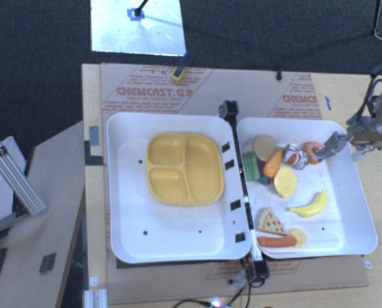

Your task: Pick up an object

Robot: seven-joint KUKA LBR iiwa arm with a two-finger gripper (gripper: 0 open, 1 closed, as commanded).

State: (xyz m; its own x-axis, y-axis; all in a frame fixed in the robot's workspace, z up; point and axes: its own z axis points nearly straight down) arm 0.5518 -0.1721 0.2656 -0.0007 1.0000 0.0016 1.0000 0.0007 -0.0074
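I took the yellow divided plate (pixel 185 169) as my landmark; it lay flat in the left bin (pixel 126 236), a little above that bin's middle. To the right of the plate, past the black clips (pixel 235 185) along the seam, the right bin (pixel 351 217) held all the toy food. Nearest the plate were a green piece (pixel 250 166) and a dark purple one (pixel 262 170) against the seam, with a tan round piece (pixel 264 147) just above them. An orange carrot (pixel 273 162) leaned tilted between these and a small red-and-white item (pixel 295 157). Below the carrot I saw a pale yellow round slice (pixel 285 182), and farther right a banana (pixel 311 205) lying alone on the bin floor. Lower down, level with the plate's bottom edge and beyond, sat a pizza wedge (pixel 271 222), touching a red sausage (pixel 275 240) and a small yellow slice (pixel 298 237).

Farthest right of the plate, the gripper (pixel 330 147) reached in over the bin's upper right part. Its tip sat just beside an orange ring (pixel 313 151). I could not tell whether the claw was apart or together, nor whether it touched the ring.
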